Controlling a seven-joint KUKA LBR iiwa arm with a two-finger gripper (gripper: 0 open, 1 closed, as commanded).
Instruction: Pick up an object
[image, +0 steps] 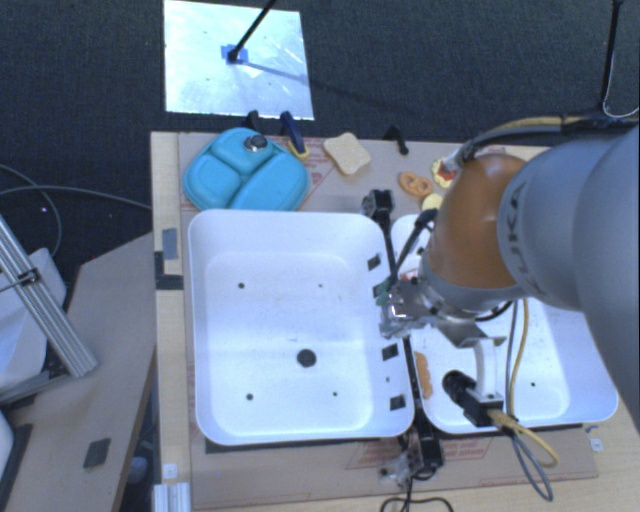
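Observation:
A small orange, elongated object (424, 375) lies near the left wall of the right bin (565, 395). The arm's grey and orange wrist (480, 235) hangs over that bin's left half and hides much of its floor. The gripper (397, 308) shows as a metal part at the wrist's lower left, over the divide between the two bins and just above the orange object. The left bin (290, 225) has a dark round spot (306, 357) on its floor.
Behind the bins lie a blue divided plate (245, 172), a toast slice (347, 153), a pretzel-shaped piece (414, 183) and small yellow and red items (438, 172). A black cable and yellow hose (515, 425) hang off the arm at the right bin's front.

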